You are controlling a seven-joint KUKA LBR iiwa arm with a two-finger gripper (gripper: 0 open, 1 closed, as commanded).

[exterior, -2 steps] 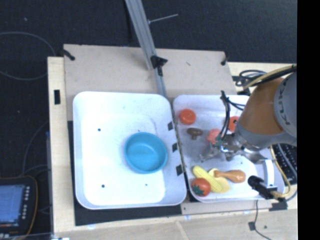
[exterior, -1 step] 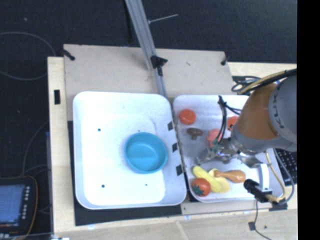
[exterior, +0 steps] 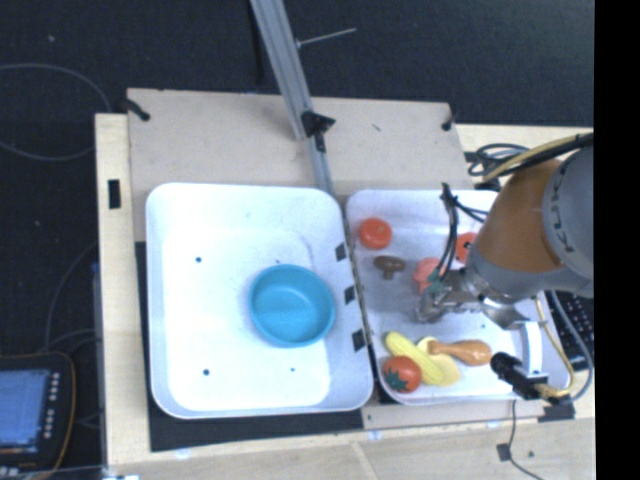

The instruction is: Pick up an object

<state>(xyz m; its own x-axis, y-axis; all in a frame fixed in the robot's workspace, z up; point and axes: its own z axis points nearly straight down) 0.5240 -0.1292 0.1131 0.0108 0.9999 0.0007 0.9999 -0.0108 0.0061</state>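
The gripper (exterior: 432, 303) hangs low inside the right bin (exterior: 400, 218), just beside a pinkish-red object (exterior: 428, 269); whether it grips anything cannot be told. Nearer the front of that bin lie a corn cob (exterior: 420, 358) and a tomato (exterior: 403, 374). A blue bowl (exterior: 291, 305) sits in the left bin (exterior: 200, 228).

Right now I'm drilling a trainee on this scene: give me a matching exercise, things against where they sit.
Things:
1. blue bowl
2. orange ball
3. tomato
4. gripper

Places:
A. right bin's near left corner
B. middle of the right bin
C. left bin
D. right bin's far left corner

Pairs: 1-C, 2-D, 3-A, 4-B
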